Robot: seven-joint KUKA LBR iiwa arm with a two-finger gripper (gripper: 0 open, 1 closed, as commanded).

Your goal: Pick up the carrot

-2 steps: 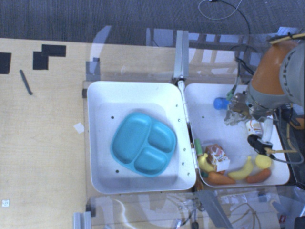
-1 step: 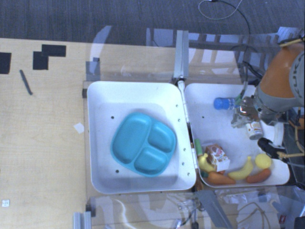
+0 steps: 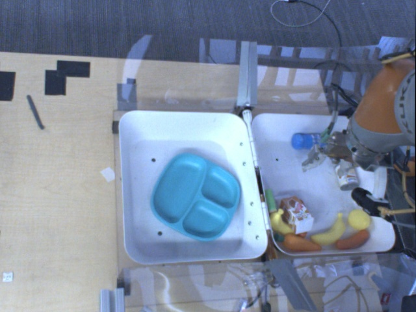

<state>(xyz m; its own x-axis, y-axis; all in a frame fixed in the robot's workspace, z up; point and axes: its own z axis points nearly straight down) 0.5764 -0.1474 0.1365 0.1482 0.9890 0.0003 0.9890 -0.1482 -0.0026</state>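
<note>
The carrot [image 3: 301,242], orange and tapered, lies along the front wall of the right bin [image 3: 286,125], just below a small printed box [image 3: 297,214]. My gripper [image 3: 313,157] hangs over the upper middle of that bin, next to a blue bottle [image 3: 302,140] and well behind the carrot. Nothing shows between its fingers. The grey arm with its orange band [image 3: 389,99] reaches in from the right.
Beside the carrot lie a banana [image 3: 330,231], a reddish-orange long item [image 3: 353,239], a lemon [image 3: 359,220], a yellow piece [image 3: 279,222] and a green stick [image 3: 270,200]. A white object [image 3: 346,174] sits under the wrist. The left bin [image 3: 136,174] holds a blue divided plate [image 3: 196,195].
</note>
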